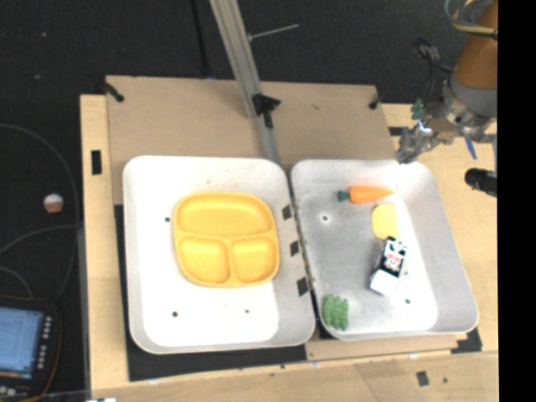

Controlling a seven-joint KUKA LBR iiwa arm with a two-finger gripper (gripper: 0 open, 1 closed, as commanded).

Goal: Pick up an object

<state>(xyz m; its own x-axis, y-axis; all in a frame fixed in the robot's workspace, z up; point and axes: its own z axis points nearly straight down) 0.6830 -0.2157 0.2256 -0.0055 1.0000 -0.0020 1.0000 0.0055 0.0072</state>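
Note:
The right bin (435, 249) holds an orange carrot (367, 194) near its far edge, a pale yellow oval piece (384, 221) just below it, a small black-and-white carton (389, 268) in the middle, and a green leafy piece (336, 311) at the near left corner. My gripper (408, 152) hangs at the bin's far right corner, above the rim, up and to the right of the carrot. Nothing shows between its fingers.
A yellow divided tray (226, 238) lies in the left bin (151, 308). A slanted metal pole (243, 65) rises behind the bins' shared edge. The arm's orange band (477, 61) is at the upper right.

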